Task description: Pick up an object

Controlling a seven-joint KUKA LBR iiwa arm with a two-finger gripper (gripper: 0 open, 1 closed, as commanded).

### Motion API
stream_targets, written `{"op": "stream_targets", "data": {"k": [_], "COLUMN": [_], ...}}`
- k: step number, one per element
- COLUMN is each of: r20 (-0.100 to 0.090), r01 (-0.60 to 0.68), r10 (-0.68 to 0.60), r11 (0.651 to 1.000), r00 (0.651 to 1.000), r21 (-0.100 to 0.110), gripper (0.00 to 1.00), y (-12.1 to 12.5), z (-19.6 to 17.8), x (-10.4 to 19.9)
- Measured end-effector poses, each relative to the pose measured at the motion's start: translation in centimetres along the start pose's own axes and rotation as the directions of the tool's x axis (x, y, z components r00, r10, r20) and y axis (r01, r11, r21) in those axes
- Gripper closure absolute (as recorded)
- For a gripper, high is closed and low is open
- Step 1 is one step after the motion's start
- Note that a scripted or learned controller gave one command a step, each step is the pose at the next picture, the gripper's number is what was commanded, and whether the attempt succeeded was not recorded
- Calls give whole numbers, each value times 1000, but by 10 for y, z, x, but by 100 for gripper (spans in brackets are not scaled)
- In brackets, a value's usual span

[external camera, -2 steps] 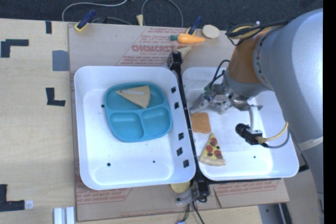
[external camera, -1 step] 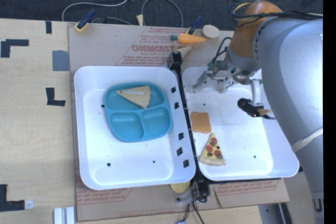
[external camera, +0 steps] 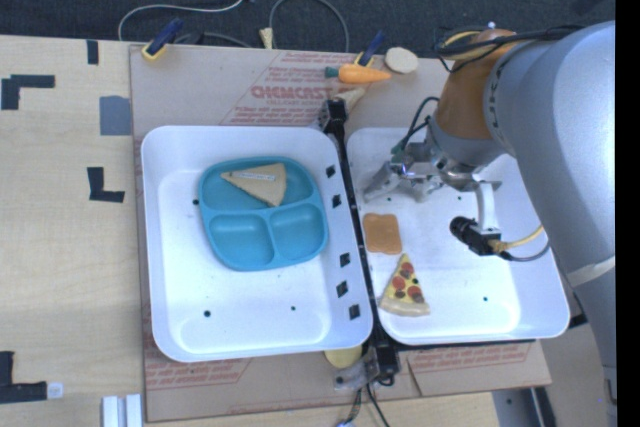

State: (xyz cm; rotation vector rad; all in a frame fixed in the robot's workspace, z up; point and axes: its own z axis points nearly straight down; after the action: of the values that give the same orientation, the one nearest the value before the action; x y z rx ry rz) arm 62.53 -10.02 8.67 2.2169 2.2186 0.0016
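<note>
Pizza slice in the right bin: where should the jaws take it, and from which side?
The pizza slice lies flat, tip pointing up the view toward the brown toast, crust nearest the bin's front wall. Probably best from straight above, jaws closing across the two slanted edges mid-slice, where it is narrower than the crust.

plate point(external camera: 262, 240) in left bin point(external camera: 170, 315), toast point(external camera: 382, 233) behind pizza point(external camera: 404, 287)
</note>
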Motion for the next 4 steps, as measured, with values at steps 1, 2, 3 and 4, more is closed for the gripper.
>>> {"op": "stream_targets", "data": {"k": [1,2,3,4], "r20": [-3,-1,-2,-1], "r01": [5,-5,-1,-1], "r10": [-5,5,1,1], "r11": [1000,1000,1000,1000], "r00": [1000,1000,1000,1000], "r21": [-4,13,8,0], "gripper": [0,0,0,0], "y": [17,-23,-36,28], "z": [-104,-36,-11,1], "x": [50,2,-3,-66]}}
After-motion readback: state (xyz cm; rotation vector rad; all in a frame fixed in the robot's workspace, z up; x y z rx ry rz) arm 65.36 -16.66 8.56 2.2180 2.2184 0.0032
